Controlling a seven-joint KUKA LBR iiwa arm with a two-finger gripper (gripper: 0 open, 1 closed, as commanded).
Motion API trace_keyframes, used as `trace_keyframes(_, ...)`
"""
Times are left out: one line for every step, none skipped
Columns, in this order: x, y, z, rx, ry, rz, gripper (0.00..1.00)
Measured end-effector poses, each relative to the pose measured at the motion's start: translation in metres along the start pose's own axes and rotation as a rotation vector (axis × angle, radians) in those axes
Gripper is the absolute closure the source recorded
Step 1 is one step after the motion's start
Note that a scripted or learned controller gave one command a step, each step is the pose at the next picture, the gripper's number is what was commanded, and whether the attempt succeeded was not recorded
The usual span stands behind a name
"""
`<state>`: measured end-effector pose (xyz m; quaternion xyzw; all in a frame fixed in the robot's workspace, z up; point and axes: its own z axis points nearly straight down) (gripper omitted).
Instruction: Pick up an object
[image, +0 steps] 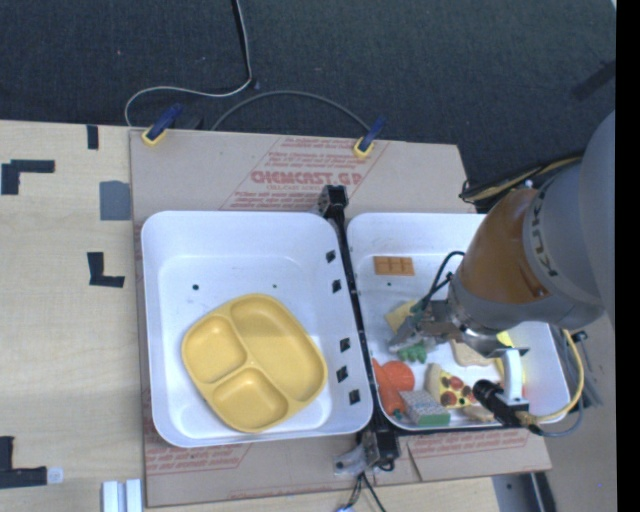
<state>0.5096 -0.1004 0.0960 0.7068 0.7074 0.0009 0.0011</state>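
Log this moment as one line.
arm: over right bin | gripper: low among toys, grasp unclear | plate: left bin

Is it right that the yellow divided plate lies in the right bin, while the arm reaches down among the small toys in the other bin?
Not quite. The camera view shows the yellow divided plate in the left bin, not the right one. The rest stands: the arm's gripper is down among the small toys in the right bin, near the orange toy.
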Motion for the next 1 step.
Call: trace_keyframes(0.0863, 0.0439, -0.0933, -0.008, 0.004, -0.011, 1.0)
